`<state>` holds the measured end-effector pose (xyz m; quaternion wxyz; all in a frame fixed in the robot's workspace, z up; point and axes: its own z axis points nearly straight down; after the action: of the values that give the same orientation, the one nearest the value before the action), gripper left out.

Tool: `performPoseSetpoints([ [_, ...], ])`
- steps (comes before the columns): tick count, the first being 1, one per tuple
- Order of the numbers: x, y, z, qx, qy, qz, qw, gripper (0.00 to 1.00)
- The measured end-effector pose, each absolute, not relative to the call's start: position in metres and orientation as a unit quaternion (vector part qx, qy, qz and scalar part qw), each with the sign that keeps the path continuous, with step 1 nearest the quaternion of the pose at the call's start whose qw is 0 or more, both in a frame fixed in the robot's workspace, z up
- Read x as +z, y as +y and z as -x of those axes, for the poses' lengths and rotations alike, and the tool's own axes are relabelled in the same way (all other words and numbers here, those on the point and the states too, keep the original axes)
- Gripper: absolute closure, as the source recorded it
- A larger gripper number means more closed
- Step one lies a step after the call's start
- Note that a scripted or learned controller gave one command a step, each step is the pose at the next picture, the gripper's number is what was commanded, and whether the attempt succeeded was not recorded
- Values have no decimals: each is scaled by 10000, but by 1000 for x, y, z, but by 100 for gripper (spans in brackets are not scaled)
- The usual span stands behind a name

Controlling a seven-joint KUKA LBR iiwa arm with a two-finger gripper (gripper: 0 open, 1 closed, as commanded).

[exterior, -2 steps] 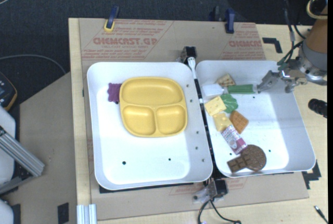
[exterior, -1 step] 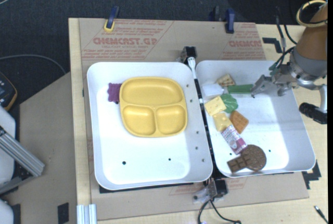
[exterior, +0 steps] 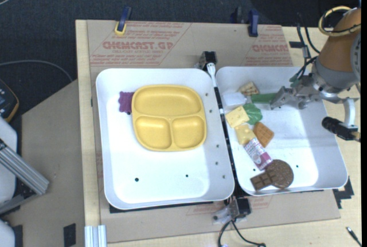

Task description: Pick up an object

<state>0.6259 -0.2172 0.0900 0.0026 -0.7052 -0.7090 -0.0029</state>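
Nearest us a brown cookie lies in the right bin, while our gripper hovers beside the green toy, jaw state impossible to tell, so we judge ourselves approaching and next needing descent onto it.

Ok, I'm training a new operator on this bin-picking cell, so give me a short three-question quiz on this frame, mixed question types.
1. True or false: the yellow divided plate lies in the right bin.
2. Multiple choice: the purple item sits at the plate's (a) left edge, (b) right edge, (c) centre.
3. Short answer: which bin is the gripper over?

Key:
1. False; it lies in the left bin.
2. (a).
3. The right bin, near the green item.
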Motion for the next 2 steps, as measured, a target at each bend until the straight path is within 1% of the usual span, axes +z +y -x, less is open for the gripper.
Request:
performPoseSetpoints([
  [1,95,-219,-625,-9,-7089,7053,4,100],
  [2,146,-216,-625,3,-7076,7066,1,100],
])
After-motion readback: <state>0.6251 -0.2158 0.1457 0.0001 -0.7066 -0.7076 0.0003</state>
